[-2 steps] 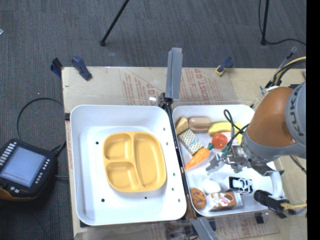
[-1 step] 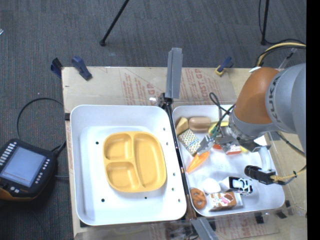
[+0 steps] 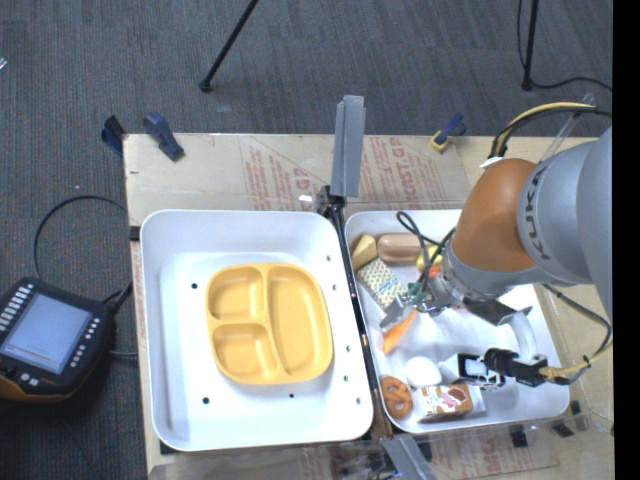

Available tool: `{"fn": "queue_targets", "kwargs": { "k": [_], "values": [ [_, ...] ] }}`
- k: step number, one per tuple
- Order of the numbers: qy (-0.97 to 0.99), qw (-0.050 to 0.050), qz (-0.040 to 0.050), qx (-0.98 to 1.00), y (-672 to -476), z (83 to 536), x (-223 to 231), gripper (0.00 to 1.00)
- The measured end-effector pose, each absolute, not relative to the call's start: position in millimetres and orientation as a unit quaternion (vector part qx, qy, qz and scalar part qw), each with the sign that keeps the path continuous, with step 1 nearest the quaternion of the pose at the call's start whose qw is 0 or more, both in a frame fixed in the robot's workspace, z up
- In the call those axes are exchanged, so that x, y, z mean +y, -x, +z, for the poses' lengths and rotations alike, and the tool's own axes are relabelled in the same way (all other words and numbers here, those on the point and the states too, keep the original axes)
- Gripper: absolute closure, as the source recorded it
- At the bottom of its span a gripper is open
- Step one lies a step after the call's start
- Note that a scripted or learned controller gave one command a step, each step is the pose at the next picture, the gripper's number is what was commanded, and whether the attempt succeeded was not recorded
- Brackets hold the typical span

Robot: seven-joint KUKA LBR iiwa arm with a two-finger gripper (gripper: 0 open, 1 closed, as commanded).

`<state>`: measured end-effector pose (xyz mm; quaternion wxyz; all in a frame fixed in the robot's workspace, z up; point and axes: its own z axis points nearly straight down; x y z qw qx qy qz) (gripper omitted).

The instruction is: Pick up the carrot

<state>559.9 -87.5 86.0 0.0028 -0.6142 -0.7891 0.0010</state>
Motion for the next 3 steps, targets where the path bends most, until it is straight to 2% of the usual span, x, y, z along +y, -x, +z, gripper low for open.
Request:
{"fn": "queue_targets", "kwargs": {
  "k": [1,2,3],
  "values": [
    [0.614,-0.003,-0.0037,-0.79,-561.2,192.3,-26.1,0.0],
    [0.691,0.005,0.0045,-0.723,-522.7,90.0,-88.5,0.0],
    [0.692,0.005,0.0023,-0.722,-524.5,101.7,-88.1,1.0]
  ]
}}
